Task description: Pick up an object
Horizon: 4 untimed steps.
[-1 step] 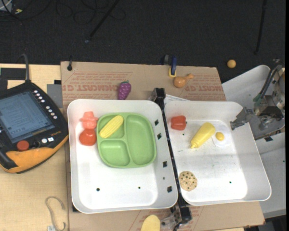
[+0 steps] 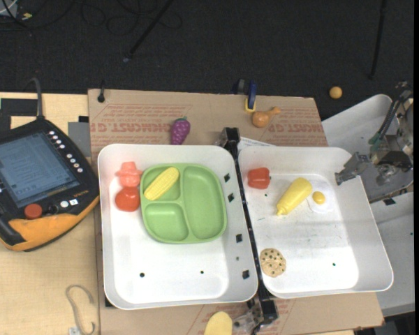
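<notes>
At the right edge of the frame, the robot's grey metal claw assembly was a cluster of dark and pale grey blocks and brackets, its parts too small and blurred to tell apart. A dark grey wedge-shaped piece jutted from its left side. Thin dark cables ran along its upper part.

The yellow object (bottom edge) is cut off; the end effector is too blurred to read.

Pale wooden bench under brown cardboard — black cable-strewn floor behind.
</notes>
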### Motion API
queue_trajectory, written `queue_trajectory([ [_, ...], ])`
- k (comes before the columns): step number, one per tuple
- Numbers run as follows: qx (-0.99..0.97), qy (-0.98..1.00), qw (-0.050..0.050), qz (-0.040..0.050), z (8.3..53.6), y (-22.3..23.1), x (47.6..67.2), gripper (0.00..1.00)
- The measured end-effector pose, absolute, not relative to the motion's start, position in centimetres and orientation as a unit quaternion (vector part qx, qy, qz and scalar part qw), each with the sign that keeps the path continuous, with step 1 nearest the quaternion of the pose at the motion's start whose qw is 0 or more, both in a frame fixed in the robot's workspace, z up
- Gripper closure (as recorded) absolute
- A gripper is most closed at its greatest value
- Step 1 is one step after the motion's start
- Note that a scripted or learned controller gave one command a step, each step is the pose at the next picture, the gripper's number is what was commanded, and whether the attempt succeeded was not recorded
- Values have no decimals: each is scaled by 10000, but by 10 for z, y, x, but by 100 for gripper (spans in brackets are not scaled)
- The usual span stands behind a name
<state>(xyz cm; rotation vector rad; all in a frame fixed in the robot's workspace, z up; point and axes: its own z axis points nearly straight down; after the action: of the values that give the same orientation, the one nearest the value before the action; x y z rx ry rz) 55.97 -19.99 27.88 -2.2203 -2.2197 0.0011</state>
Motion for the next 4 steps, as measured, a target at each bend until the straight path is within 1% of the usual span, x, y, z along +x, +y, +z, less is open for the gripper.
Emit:
queue_trajectory([
  [1,-7068,-7074,30,16,217,-205,559,0],
  [2,-7064,-7078,32,14,153,-201,559,0],
  [3,-7065,-7077,34,13,96,-200,549,0],
  [4,-7080,-7062,20,5,87,-199,549,0],
])
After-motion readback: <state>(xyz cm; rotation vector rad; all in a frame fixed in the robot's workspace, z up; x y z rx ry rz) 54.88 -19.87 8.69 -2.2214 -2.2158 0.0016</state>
